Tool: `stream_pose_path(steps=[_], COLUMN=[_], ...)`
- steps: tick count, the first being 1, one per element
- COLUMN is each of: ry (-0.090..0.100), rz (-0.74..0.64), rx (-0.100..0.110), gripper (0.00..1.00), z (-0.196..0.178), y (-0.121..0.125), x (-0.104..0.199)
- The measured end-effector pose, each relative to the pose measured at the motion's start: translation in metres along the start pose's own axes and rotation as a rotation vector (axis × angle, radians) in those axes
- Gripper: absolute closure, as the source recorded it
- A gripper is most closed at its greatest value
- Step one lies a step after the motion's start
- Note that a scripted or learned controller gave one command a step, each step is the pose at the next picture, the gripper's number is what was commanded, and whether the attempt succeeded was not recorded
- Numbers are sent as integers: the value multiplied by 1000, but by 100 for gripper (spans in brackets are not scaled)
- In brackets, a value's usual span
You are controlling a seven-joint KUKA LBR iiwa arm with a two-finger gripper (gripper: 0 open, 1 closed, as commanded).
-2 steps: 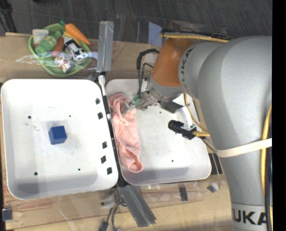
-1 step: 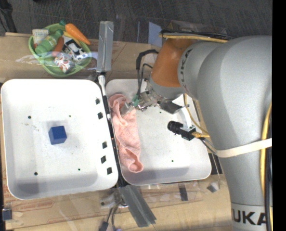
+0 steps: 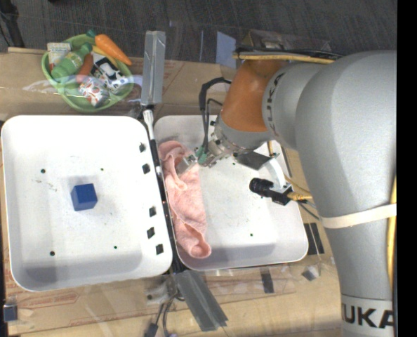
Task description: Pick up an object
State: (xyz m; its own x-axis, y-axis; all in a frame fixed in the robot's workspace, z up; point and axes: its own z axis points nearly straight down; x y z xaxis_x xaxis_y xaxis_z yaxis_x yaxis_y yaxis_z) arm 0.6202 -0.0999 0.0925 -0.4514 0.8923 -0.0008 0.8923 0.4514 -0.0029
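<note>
Two white bins side by side on the desk [image 3: 26, 58]. Landmark: the right bin [image 3: 293, 248]. A pink cloth [image 3: 186, 199] lies crumpled inside it along its left wall, running from near the far left corner down toward the near left corner. The hand [image 3: 198, 158] sits low at the upper end of the cloth, just at its right edge, seemingly touching the fabric; can't tell if the fingers are apart or together, or whether any cloth is between them, too small and hidden by the wrist. Grey arm [image 3: 335, 139] with orange band [image 3: 247, 104] covers the far right part of the right bin. A small black part with a yellow-tipped cable [image 3: 272, 189] hangs over the bin's middle right.

Left bin [image 3: 26, 272] touches the right bin's left side; a blue cube [image 3: 84, 196] sits in it, well apart from the cloth. A green bowl [image 3: 82, 100] of toy food and mixed items, with an orange carrot [image 3: 112, 48] on top, stands on the desk beyond the left bin, well left of the right bin's far edge.
</note>
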Motion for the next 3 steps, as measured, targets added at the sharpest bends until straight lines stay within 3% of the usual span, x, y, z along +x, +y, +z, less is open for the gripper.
stream_pose_path(steps=[1,2,3], ry=[1,-1,-2], rz=[-3,-97,-97], rx=[1,-4,-4], gripper=[100,100,0], z=[-10,-6,-6], y=[1,19,19], x=[1,-9,-10])
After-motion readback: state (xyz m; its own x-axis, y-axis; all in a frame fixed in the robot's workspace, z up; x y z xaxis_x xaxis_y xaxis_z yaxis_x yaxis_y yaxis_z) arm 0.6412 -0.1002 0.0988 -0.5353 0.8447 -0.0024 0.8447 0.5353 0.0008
